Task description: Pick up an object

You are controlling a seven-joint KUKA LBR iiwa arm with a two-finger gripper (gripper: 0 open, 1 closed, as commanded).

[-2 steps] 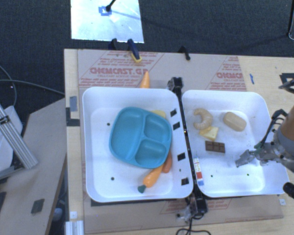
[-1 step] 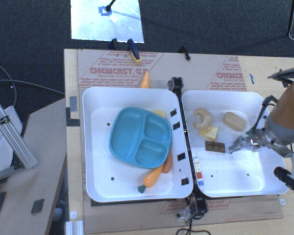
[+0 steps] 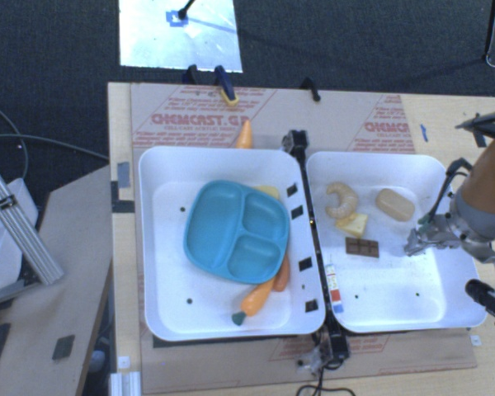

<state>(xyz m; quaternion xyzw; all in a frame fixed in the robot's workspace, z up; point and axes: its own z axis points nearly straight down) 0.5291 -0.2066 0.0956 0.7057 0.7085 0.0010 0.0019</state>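
The right bin (image 3: 396, 308) holds a tan croissant (image 3: 341, 198), a pale bread roll (image 3: 394, 204), a yellow cheese wedge (image 3: 353, 224) and a brown chocolate bar (image 3: 362, 247). My gripper (image 3: 416, 243) hangs low over that bin's right side, just right of the chocolate bar and below the roll, with nothing seen in it. In the left bin (image 3: 169, 304) a blue divided plate (image 3: 236, 231) lies on an orange carrot (image 3: 261, 295) and a yellow piece (image 3: 267, 192).
A second orange carrot (image 3: 244, 134) lies on the bench behind the left bin. Black clips run along the divider (image 3: 305, 238) between the bins. The grey arm (image 3: 487, 196) enters from the right edge. A shiny sheet (image 3: 180, 23) lies on the floor beyond.
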